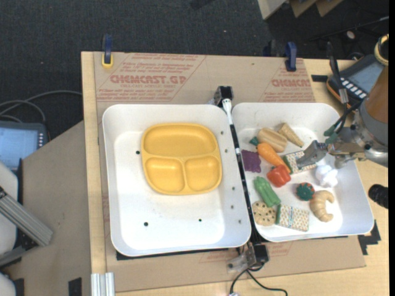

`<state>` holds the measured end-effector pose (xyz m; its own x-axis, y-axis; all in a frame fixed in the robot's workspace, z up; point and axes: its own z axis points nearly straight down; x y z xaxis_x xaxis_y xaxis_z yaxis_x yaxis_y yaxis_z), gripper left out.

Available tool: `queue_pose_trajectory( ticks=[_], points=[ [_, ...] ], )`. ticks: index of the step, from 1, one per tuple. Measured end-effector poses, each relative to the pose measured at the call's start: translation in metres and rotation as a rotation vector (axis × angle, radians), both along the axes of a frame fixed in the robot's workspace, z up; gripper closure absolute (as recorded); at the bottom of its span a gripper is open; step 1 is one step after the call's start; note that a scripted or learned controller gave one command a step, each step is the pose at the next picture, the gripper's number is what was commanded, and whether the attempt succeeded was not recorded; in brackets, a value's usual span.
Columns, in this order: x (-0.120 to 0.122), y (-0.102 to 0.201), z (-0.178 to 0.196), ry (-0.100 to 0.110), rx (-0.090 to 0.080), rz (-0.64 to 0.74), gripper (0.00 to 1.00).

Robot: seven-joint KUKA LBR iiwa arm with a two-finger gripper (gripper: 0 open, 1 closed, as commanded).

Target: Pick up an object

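Toy food of light, hard plastic lies crowded in the right shallow white bin [352,227]; the left white bin [123,227] bears a yellow three-compartment plastic tray [181,142]. My gripper [310,155] hangs over a small patterned packet [299,161]; whether my fingers are apart I cannot tell. The orange carrot [268,154] just beside looks smooth, probably slippery, so I would take its thick middle.

Yellow plate [181,158] in a white bin [117,184] — orange carrot [269,153], red pepper [279,176], purple piece [250,160]
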<state>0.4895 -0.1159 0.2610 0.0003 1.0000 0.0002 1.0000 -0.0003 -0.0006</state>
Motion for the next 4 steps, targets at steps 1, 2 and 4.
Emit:
queue_pose_trajectory(
  ticks=[1,2,4],
  points=[
    [0.02,0.0,-0.105,0.01,0.003,0.0,0.0],
    [0.069,0.009,-0.176,-0.006,-0.006,0.001,0.0],
    [0.118,0.055,-0.07,-0.014,0.0,0.008,1.0]
  ],
)
